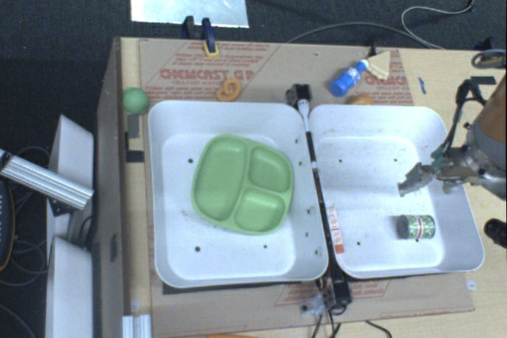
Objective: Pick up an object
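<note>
A small green can [416, 227] lies on its side in the right bin [372, 131], near the front right corner. My gripper [425, 176] hangs over the right side of that bin, just behind the can and apart from it. Nothing shows in its grasp. The arm comes in from the right edge, above the bin's right wall.
A green divided plate [242, 184] fills the middle of the left bin [170, 249]. On the cardboard behind the bins lie a blue bottle [348, 79], an orange ring [230, 89] and a green ball [135, 100]. A black divider [315, 170] runs between the bins.
</note>
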Robot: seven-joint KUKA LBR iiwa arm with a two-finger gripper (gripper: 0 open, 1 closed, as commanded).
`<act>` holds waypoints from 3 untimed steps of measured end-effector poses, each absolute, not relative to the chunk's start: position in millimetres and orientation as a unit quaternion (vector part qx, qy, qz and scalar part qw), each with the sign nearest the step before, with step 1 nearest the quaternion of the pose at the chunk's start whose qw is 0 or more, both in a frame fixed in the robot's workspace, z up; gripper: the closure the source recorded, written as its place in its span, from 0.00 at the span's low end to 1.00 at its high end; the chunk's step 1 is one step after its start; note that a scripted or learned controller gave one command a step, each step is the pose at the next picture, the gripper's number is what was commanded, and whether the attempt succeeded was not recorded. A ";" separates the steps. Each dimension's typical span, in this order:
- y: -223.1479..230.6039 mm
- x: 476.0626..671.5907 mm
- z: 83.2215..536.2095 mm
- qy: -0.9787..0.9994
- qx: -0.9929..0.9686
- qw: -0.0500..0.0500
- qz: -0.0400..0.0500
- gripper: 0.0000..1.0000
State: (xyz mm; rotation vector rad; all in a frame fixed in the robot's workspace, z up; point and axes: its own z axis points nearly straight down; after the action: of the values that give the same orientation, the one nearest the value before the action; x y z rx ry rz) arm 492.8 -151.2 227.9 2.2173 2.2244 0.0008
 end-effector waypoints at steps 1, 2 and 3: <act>-206.8 499.1 117.1 0.707 0.707 0.000 -0.001 0.00; -206.4 490.3 87.8 0.708 0.707 0.005 0.003 0.00; -207.2 488.6 96.2 0.708 0.706 0.003 0.002 1.00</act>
State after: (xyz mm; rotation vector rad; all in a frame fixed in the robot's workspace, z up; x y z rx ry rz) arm 488.6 -207.2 96.2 2.2146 2.2187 0.0048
